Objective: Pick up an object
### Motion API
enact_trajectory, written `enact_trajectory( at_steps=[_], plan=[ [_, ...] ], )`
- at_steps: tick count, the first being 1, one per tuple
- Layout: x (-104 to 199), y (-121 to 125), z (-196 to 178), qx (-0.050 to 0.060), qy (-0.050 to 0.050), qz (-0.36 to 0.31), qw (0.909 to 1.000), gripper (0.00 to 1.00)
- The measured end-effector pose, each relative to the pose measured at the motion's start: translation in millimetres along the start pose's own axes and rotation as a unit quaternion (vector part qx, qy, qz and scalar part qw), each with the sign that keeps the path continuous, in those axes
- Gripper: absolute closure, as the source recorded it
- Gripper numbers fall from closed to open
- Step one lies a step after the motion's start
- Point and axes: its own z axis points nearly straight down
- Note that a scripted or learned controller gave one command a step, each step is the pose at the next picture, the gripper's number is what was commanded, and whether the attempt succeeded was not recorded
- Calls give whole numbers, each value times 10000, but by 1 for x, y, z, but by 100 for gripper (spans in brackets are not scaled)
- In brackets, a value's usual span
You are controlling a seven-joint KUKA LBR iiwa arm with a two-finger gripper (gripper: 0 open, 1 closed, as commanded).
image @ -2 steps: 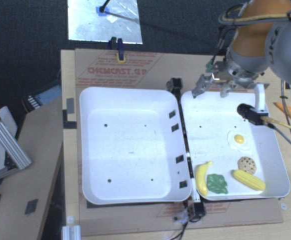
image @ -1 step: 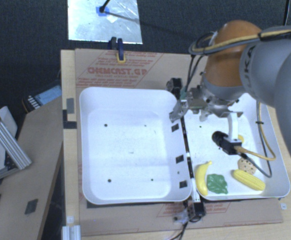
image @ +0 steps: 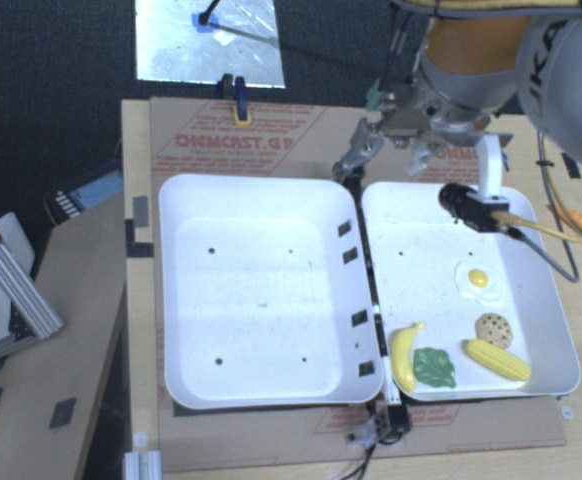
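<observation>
While the gripper (image: 388, 158) hangs over the far-left corner of the right bin (image: 416, 258), nothing is picked: fingers spread apart, nothing between them. The arm (image: 491, 38) comes in above that bin's far edge. The left bin (image: 261, 278) butts against the right bin's left wall.

All candidates sit at the right bin's near end, well apart from the gripper:
- banana (image: 405, 356): near-left corner, hard by the left wall
- corn cob (image: 497, 360): near-right corner
- green leaf piece (image: 434, 367): between those two, touching or just beside the banana, can't tell which
- fried egg (image: 478, 279): mid-bin, toward the right wall
- cookie (image: 493, 329): between egg and corn, just beside the corn

Risks, my read:
- Straight descent from here meets the right bin's rim, not an object. It needs to travel to the near end first.
- Banana hugs the wall, so one finger may land on the wall and block the close.
- Leaf next to it could get pinched along or shoved.
- Egg and cookie are flat, so fingers may skate over and close on air.
- Corn is rounded and may roll or squirt out, knocking the cookie.
</observation>
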Motion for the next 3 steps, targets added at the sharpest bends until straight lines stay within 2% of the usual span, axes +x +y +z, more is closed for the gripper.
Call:
enact_trajectory(
  at_steps=[1, 2, 3],
  plan=[
    [65, -50, -63, 61, -4, 9, 10000, 0],
    [122, -122, -86, 71, -5, 12, 10000, 0],
    [121, -120, -97, 55, -1, -2, 10000, 100]
  ],
)
